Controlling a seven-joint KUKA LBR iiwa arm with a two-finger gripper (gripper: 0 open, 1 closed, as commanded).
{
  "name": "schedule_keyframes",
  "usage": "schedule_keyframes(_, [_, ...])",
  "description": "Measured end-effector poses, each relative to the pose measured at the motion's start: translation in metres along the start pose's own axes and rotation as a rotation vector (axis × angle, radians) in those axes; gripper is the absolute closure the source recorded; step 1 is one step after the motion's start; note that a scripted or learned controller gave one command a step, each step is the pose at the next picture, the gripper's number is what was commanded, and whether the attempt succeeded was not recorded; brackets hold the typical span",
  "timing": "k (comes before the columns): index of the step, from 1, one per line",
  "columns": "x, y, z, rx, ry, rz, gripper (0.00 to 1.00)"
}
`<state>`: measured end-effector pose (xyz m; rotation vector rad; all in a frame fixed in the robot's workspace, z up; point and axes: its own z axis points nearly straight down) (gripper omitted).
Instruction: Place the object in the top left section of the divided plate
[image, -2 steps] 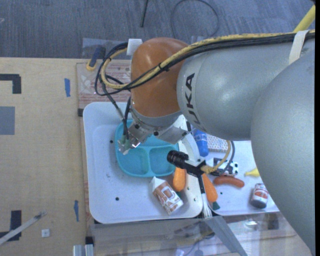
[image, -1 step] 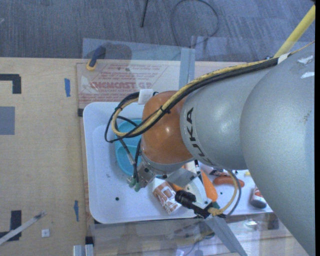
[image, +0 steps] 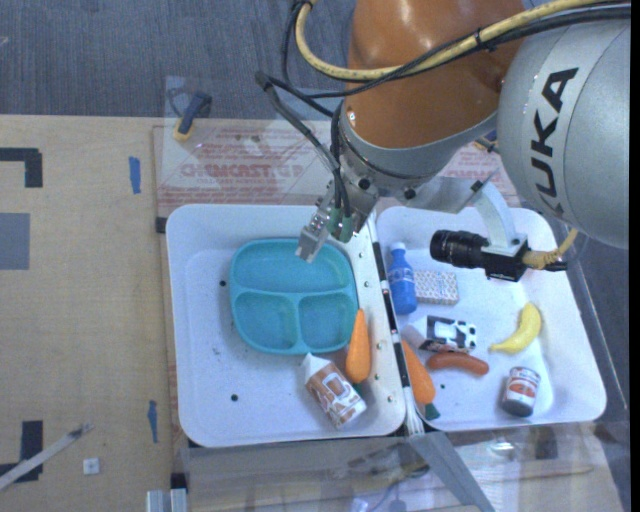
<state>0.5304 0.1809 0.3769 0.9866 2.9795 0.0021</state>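
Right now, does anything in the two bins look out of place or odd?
One carrot lies across the divider between the bins, straddling both. A carton lies tipped on its side in the left bin. Nothing looks spilled.

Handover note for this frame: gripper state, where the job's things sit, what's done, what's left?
Gripper: over the upper right rim of the blue divided plate in the left bin; nothing visibly held.
Plate: all three sections bare, so no placement is done yet.
Candidates: a carrot and a small carton beside the plate; the bottle, banana and can in the right bin.
Left: pick an object and set it in the top left section.
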Motion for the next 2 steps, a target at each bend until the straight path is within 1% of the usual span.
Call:
schedule_keyframes(1, [-0.0140,0.0673,0.2802,-0.008,-0.004,-0.110,1.00])
schedule_keyframes(2, [-0.0148,0.0679,0.2778,-0.012,-0.005,-0.110,0.00])
